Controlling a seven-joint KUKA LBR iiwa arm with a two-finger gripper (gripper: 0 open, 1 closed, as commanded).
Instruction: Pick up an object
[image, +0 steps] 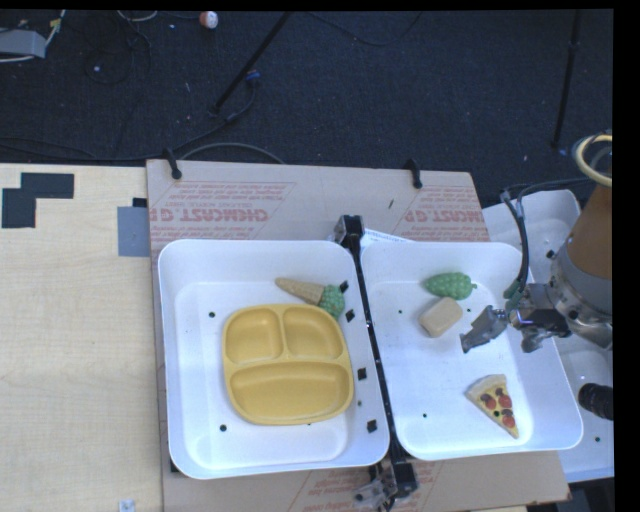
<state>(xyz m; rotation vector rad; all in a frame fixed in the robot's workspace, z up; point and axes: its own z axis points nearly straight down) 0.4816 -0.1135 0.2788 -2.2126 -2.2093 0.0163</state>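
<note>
- Left bin (190, 300): yellow plate (287, 362) lies flat; a cone (312, 292) rests at its upper edge
- Right bin (420, 420): green piece (449, 285) near the top, beige block (440, 317) just below it, pizza slice (495, 403) lower right
- Gripper (505, 330): over right bin, right of the block, jaws released, nothing between them

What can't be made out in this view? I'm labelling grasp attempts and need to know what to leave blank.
- Gripper, camera view: small and dark against the right bin; what it is doing cannot be read.
- Arm: cut off by the right edge.
- Ice-cream cone toy: its lower edge is hidden behind the yellow divided plate rim.
- Small item on the floor at the top: too small to identify.
</note>
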